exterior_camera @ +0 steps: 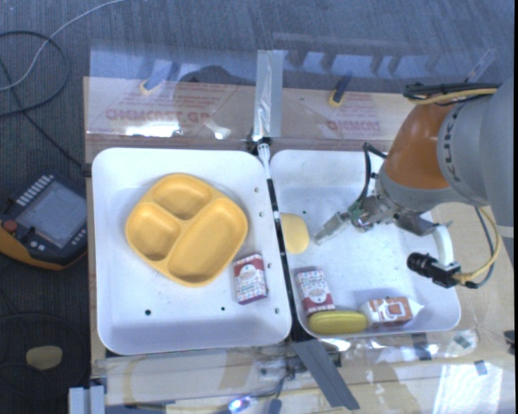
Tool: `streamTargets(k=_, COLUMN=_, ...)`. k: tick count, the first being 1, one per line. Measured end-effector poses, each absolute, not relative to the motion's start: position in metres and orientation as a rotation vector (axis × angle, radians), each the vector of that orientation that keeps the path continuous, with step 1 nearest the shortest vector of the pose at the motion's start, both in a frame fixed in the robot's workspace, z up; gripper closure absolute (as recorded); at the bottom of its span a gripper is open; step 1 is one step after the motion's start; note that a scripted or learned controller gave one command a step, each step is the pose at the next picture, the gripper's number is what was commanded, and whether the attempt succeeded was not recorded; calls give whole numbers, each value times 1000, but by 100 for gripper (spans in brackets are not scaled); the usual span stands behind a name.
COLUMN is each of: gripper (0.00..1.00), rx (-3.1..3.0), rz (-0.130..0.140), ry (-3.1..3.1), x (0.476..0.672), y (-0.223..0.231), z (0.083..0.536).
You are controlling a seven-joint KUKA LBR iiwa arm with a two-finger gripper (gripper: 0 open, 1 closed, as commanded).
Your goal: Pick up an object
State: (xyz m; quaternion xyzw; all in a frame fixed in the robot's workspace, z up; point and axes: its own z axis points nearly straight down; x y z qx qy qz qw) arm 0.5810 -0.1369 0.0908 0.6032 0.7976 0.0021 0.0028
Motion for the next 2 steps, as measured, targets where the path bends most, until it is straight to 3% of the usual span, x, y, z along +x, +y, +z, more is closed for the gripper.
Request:
streamTargets(k=1, gripper=0, rx=2202, rz=-6, ry=2240, x=601, y=-221, z=143)
streamTargets(k=2, gripper=0, rx=2175, rz=8, ry=2268, x=636, y=-212, z=96)
